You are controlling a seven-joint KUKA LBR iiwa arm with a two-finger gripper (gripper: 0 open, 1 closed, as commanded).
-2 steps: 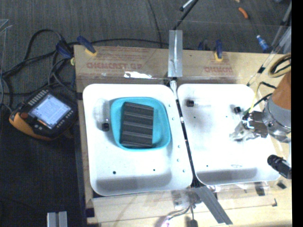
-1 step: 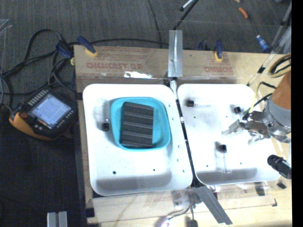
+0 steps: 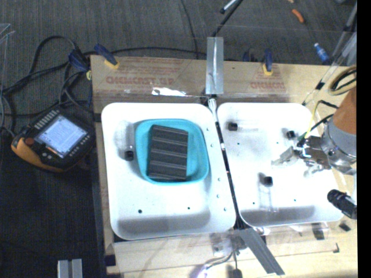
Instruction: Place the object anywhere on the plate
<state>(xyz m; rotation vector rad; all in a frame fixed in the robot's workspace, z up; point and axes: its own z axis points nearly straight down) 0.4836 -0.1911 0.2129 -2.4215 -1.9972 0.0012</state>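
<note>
A handheld control pendant [image 3: 53,140] with a lit screen lies on dark carpet [image 3: 145,16] at nine o'clock, black cables [image 3: 43,57] trailing, beside a wooden worktop [image 3: 174,77] bearing two white bins [image 3: 168,222].

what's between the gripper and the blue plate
In the camera view, between the gripper and the blue plate lie white floor of the right bin and the two bins' meeting rims.
</note>
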